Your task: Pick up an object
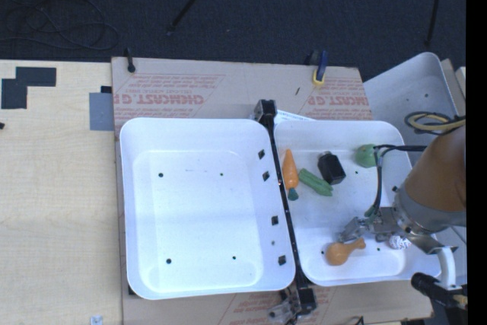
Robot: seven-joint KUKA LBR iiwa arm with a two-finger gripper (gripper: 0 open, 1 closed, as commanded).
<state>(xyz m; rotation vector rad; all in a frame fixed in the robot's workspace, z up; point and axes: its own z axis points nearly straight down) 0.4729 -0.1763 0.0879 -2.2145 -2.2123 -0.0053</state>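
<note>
Gripper [358,228] is seen low in the right bin [346,137], reached in from the right on the grey arm [437,186]. Whether anything is clamped can't be told, since the tip is too small and cluttered. An orange pear-shaped toy [341,251] is parked just below it, close to the bin's near wall. Further up, a carrot [290,168] is laid by the divider, with a green stick [315,182], a black block [331,167] and a green lump [366,156] spread alongside.

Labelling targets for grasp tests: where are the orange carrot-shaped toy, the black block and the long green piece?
orange carrot-shaped toy [290,168], camera view, mid-body
black block [331,167], camera view, top face
long green piece [315,183], camera view, middle
</note>
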